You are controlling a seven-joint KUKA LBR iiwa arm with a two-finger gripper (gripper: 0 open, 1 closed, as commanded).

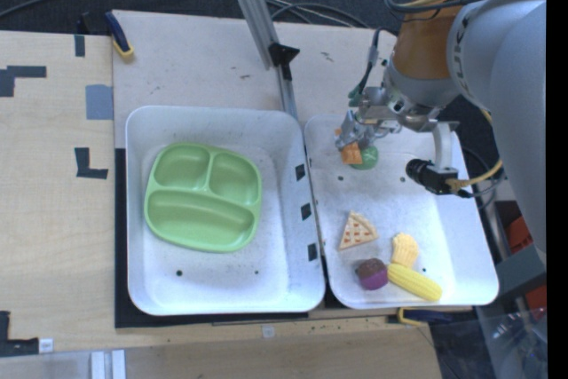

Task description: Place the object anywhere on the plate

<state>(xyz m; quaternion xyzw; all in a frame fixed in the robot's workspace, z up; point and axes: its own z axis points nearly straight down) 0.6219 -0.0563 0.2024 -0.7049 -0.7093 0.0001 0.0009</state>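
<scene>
A green divided plate [204,196] lies in the left white bin [142,280]. In the right bin [461,253], near its far left corner, sits a small orange and green toy [360,157]. My gripper [358,136] hangs directly over that toy, its tip right at the toy's top and hiding part of it. From this angle I cannot make out whether the toy rests on the bin floor or is lifted off it. The grey arm with its orange band comes in from the upper right.
At the near side of the right bin lie a pizza-slice toy [358,232], a purple piece [372,273], a yellow corn cob [414,281] and a small yellow piece [405,249]. A metal post [253,4] leans over the bench behind the bins. A black part [428,175] of the arm hangs over the right bin.
</scene>
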